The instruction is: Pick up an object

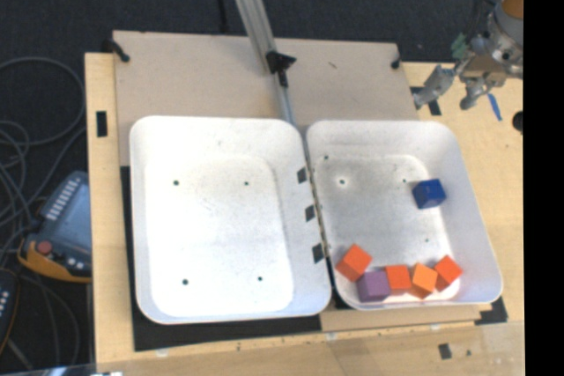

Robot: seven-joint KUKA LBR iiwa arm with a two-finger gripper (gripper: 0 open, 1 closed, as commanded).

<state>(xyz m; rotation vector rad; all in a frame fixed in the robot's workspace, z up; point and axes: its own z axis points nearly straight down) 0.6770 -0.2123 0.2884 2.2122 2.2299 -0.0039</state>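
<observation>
In the right bin (458, 156) a blue cube (428, 193) lies near the right wall. Along the front wall sit several orange cubes, one at the left (355, 261), one in the middle (399, 277) and one at the right (448, 270), with a purple cube (374, 284) among them. My gripper (452, 92) hangs above the bench just behind the right bin's far right corner, well away from the cubes. It is open, with nothing between its fingers.
The left bin (150, 189) stands beside the right one. A slanted aluminium post (251, 4) rises from the bench behind the bins' shared edge. A teach pendant (62, 224) and cables lie off the bench at the left.
</observation>
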